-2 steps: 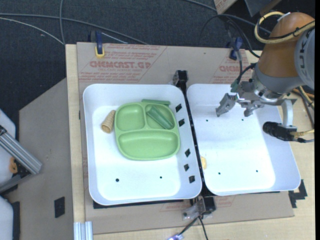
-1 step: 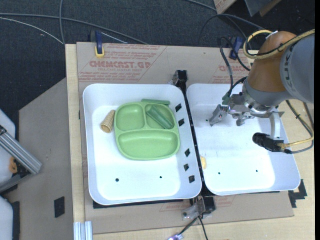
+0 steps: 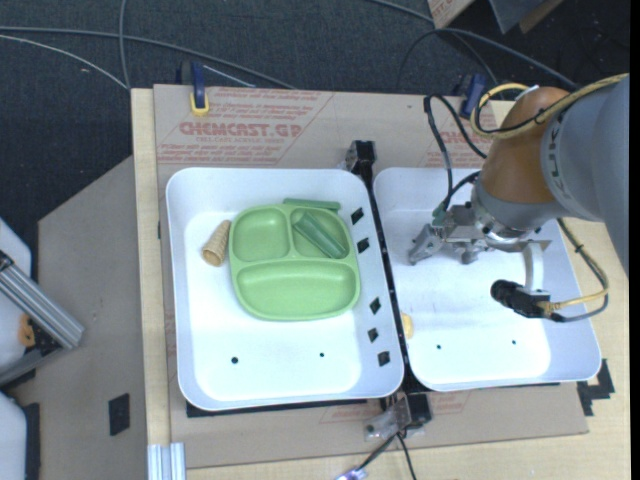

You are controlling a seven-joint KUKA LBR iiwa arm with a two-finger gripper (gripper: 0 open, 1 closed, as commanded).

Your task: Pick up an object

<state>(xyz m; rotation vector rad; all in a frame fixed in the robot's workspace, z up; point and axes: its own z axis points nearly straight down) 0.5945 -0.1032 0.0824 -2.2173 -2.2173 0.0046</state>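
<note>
gripper (image 3: pixel 447 248): fingers look spread apart, nothing between them, tips down over the right bin (image 3: pixel 480 353) | arm in from the right, wrist bent low | green divided plate (image 3: pixel 295 268) sits in the left bin (image 3: pixel 270 368), cone-shaped thing (image 3: pixel 215 242) touching its left edge

Two shallow white bins: left bin (image 3: pixel 200 348), right bin (image 3: pixel 480 363). One green divided plate (image 3: pixel 290 283), in the left bin. One green utensil-like piece (image 3: pixel 322 233), lying on the plate. One tan cone-shaped item (image 3: pixel 215 243), beside the plate. One robot arm (image 3: pixel 560 158) with one gripper (image 3: pixel 445 248).
</note>
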